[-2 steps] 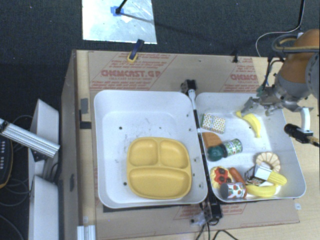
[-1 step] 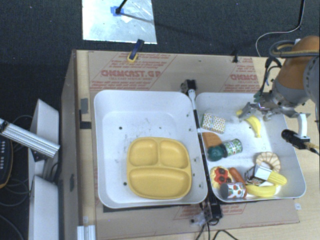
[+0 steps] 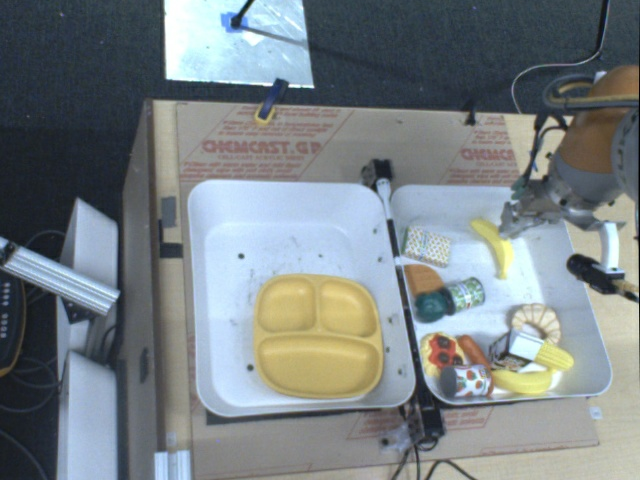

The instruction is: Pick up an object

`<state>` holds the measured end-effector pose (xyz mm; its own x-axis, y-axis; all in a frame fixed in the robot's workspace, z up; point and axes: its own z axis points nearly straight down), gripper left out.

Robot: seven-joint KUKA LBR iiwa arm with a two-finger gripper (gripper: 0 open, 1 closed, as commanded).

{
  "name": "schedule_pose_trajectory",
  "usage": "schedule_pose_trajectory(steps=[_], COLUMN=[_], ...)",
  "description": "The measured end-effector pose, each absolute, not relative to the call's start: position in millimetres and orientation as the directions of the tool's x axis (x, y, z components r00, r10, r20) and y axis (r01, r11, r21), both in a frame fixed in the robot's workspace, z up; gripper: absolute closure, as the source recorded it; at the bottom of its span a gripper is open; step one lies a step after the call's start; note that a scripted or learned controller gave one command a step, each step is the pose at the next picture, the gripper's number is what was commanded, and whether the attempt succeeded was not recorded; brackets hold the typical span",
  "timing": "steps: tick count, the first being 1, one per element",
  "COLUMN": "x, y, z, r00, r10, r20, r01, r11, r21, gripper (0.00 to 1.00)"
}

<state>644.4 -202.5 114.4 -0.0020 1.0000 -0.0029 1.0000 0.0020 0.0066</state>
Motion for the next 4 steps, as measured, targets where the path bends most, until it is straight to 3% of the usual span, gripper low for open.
schedule_pose_trajectory(steps=[1,2,3,4], x=[644.3,630.2,631.5,580.8], y=[-202.5,-206.6,-206.8,-137.6], z=[114.3,84.5,96.0,204.8], r00=[-0.002,-0.001,-0.002,-0.004], r10=[1.000,1.000,1.000,1.000], r20=[-0.003,-0.001,-0.002,0.000], r01=[1.000,1.000,1.000,1.000], r11=[0.002,0.001,0.002,0.004], r21=[0.006,0.002,0.006,0.005], gripper=[0.00,0.00,1.00,1.00])
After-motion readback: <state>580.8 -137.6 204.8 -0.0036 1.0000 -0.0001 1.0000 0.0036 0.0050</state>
